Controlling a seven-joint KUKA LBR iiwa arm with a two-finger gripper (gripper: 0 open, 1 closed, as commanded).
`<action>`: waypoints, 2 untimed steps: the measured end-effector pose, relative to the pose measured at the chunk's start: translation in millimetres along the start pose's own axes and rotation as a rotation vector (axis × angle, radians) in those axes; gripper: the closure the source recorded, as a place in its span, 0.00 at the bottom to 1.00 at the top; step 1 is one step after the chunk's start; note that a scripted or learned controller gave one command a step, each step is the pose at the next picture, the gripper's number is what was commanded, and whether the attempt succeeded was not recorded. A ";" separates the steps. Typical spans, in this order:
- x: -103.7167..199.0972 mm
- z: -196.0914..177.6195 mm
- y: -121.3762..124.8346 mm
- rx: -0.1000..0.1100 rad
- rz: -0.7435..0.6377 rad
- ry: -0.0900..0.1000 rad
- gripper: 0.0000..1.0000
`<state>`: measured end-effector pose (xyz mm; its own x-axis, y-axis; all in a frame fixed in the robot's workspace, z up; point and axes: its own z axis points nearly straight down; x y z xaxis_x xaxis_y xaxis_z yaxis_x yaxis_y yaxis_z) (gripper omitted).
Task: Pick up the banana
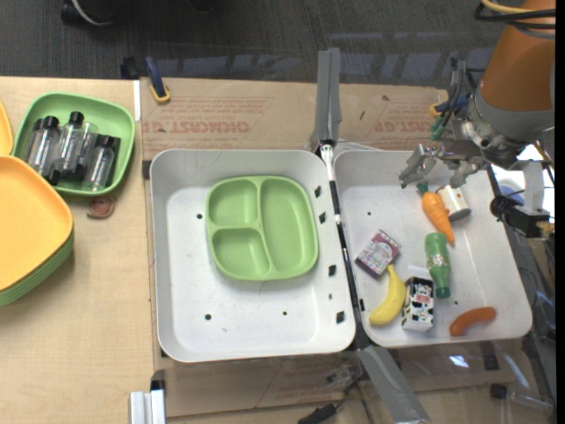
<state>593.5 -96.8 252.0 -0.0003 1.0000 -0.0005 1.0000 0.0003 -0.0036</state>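
A cardboard-covered bench (265, 117) carries two shallow white bins side by side, with a wooden table to the left and dark carpet beyond. The left bin (177, 325) holds a green three-compartment plate (262, 228). The right bin (503, 281) holds the banana (388, 299), which lies near the bin's front left, curved, just beside a small black-and-white milk carton (419, 304) on its right and below a small purple packet (378, 252). Further right stand a green bottle (438, 263), a carrot (437, 215) with a white cylinder (456, 201) touching it, and an orange sausage-shaped piece (472, 320) at the front right. The grey-and-orange arm (521, 60) reaches in over the far right corner, its gripper (422, 168) hovering above the bin's back edge, well apart from the banana; the fingers look spread and grasp nothing. On the wooden table, a green tray (119, 122) contains several small dark-capped bottles (71, 148), beside stacked orange plates (31, 228).
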 end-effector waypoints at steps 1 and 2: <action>-1.1 -8.0 0.1 0.002 0.002 -0.001 1.00; -14.7 16.2 -41.4 -0.001 -0.237 0.000 1.00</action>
<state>552.0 -111.5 235.9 -0.2348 0.9720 0.0005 0.9720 0.2348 -0.0029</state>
